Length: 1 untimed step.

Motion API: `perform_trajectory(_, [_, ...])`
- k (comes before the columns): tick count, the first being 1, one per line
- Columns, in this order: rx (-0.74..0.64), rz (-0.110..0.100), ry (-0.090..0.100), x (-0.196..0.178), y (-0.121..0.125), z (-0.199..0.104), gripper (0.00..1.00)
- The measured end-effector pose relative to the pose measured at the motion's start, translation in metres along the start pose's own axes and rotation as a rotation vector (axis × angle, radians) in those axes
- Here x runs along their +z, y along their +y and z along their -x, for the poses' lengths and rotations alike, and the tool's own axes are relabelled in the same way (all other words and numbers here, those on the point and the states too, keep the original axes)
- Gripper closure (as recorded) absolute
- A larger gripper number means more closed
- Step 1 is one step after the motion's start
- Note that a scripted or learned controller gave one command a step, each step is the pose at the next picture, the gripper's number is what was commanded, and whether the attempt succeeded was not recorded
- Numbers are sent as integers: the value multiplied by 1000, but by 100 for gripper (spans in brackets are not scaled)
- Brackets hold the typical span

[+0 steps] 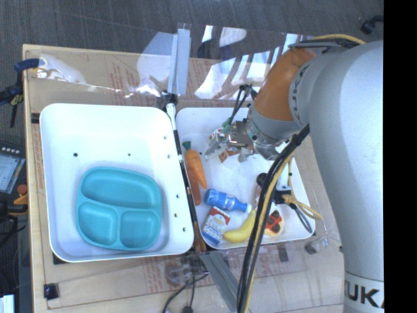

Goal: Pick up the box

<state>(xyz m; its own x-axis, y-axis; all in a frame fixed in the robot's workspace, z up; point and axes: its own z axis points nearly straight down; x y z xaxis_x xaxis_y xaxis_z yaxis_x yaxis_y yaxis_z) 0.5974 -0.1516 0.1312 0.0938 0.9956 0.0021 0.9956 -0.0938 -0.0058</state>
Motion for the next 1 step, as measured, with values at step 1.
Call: perform_trajectory(1, [-222, 11, -15, 37, -94, -5, 0])
